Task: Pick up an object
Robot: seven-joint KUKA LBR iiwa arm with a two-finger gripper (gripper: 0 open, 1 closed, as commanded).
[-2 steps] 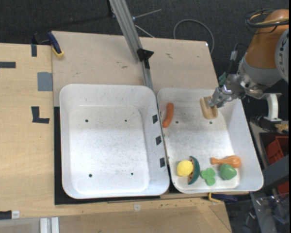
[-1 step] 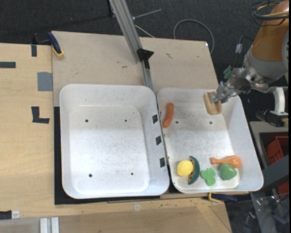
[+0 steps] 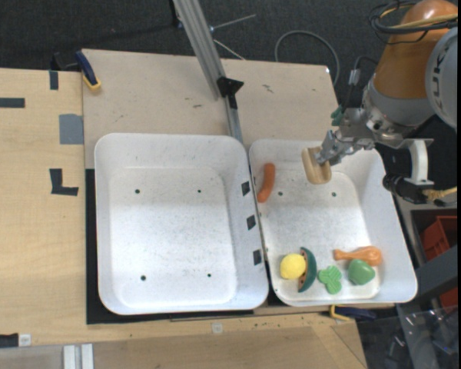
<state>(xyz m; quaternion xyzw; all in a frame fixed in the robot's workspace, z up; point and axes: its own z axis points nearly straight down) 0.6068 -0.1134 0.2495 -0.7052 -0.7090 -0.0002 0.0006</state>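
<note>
My gripper (image 3: 328, 151) hangs over the back of the right bin (image 3: 392, 229), shut on a tan block (image 3: 316, 167) that sticks out below its fingertips. An orange sausage (image 3: 266, 182) lies at the bin's back left, just left of the block. At the front of this bin lie a yellow lemon (image 3: 293, 266), a dark green curved piece (image 3: 309, 269), two green vegetables (image 3: 331, 278) (image 3: 360, 272) and an orange carrot (image 3: 359, 254).
The left bin (image 3: 169, 148) sits beside the right one, their rims touching. A slanted metal pole (image 3: 207, 48) reaches down to the bins' shared back corner. Cables and a blue-yellow clamp (image 3: 88, 69) lie on the bench behind.
</note>
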